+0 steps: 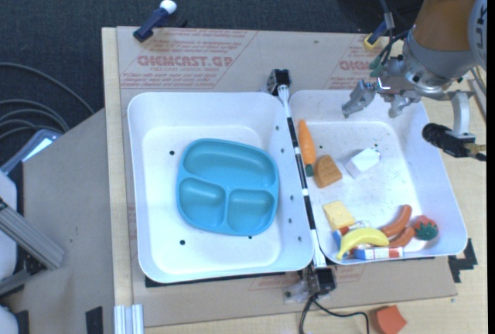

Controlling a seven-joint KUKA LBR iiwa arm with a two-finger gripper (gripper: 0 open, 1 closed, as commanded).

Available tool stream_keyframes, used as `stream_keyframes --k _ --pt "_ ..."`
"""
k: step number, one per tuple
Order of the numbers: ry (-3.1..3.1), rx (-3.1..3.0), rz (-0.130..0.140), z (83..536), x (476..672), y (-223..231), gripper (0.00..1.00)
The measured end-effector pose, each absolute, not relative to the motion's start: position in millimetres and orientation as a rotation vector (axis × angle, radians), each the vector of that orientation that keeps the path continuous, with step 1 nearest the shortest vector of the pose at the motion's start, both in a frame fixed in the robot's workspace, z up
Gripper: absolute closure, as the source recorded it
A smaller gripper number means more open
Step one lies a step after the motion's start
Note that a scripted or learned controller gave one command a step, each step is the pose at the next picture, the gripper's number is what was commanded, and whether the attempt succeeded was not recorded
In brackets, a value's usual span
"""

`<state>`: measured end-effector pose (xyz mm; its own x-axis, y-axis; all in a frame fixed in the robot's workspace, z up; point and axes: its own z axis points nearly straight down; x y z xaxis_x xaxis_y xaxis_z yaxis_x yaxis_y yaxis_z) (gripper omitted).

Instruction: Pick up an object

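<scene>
The gripper (377,102) hangs over the far rim of the right bin (441,193), at about twelve o'clock of that bin, its fingers spread apart with nothing between them. The task names no single thing, so any of the toy foods below may serve. The nearest is the white block (361,161), near the bin's middle, just below the fingers toward six o'clock; it looks small, light and rigid, with flat faces that should take a pinch across its short width, though its smooth skin may slip. The orange carrot (307,142) lies along the nine o'clock wall, long and narrow; a hold across its middle seems best, yet the wall crowds one finger. The brown bread piece (327,171) sits just beside the carrot's lower end, flat and probably light. At five to six o'clock a heap gathers: yellow cheese square (339,214), banana (362,240), sausages (396,222) and a tomato (425,229), touching or nearly so; they look like hard, glossy plastic, and the rounded ones are likely to squirt out of a pinch. The left bin (147,170) carries a blue divided plate (227,187)
</scene>
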<state>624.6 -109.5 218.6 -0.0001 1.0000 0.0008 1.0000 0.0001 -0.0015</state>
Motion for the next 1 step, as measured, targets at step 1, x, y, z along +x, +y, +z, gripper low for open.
stream_keyframes --k 1 --pt "-2.233 -2.232 -0.015 102.2 604.8 -108.9 0.0"
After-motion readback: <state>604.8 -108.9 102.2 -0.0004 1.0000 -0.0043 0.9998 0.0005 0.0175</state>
